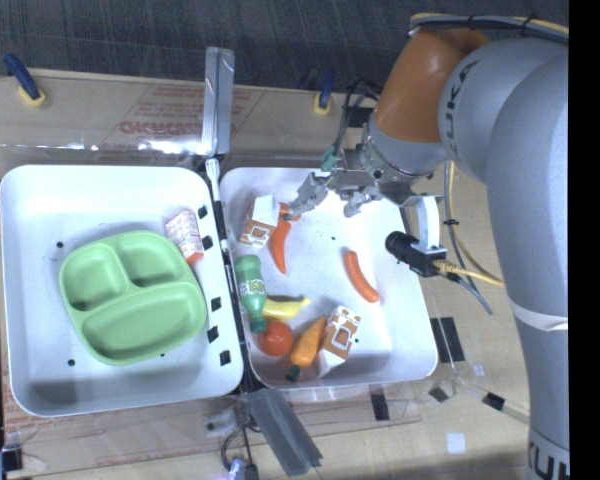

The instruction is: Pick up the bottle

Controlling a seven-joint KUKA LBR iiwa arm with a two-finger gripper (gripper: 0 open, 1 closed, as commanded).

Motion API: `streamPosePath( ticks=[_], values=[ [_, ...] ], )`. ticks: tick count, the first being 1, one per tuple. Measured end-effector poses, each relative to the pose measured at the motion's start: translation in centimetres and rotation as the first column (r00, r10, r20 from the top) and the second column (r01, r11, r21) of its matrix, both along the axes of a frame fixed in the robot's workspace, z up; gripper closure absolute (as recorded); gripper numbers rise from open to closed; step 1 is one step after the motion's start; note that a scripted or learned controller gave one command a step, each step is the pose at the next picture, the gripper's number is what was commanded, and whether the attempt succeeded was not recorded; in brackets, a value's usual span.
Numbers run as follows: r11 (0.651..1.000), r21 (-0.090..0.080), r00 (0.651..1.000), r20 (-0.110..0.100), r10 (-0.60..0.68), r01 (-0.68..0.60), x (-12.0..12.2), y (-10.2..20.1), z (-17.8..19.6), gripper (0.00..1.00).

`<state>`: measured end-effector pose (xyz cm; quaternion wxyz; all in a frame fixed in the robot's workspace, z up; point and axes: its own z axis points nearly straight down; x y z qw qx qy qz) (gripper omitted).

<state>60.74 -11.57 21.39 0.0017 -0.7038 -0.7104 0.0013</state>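
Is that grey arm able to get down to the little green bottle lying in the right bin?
Probably yes: the green bottle lies uncovered from above, but against the bin wall, a yellow banana touching it. The gripper hovers nearby.

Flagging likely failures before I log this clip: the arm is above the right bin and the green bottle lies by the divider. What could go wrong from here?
1. The gripper hangs over the bin's upper part, near the orange chili pepper; descending here would likely miss the green bottle.
2. The bottle lies against the left wall of the right bin, touching the banana, leaving little finger room.
3. A grasp could drag the banana or tomato.
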Motion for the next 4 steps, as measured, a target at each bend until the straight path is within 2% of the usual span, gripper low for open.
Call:
streamPosePath(
  ticks=[1,2,3,4],
  values=[
    [1.000,0.000,1.000,0.001,0.023,-0.023,-4.1,11.6,4.4,0.00],
    [0.997,-0.002,0.997,-0.002,-0.077,0.077,-8.3,18.9,-1.6,0.00],
    [0.989,-0.001,0.989,0.002,-0.145,0.145,-7.3,12.5,1.2,0.00],
    [0.915,-0.004,0.915,-0.003,-0.404,0.404,-11.8,22.1,-6.3,0.00]
  ],
)
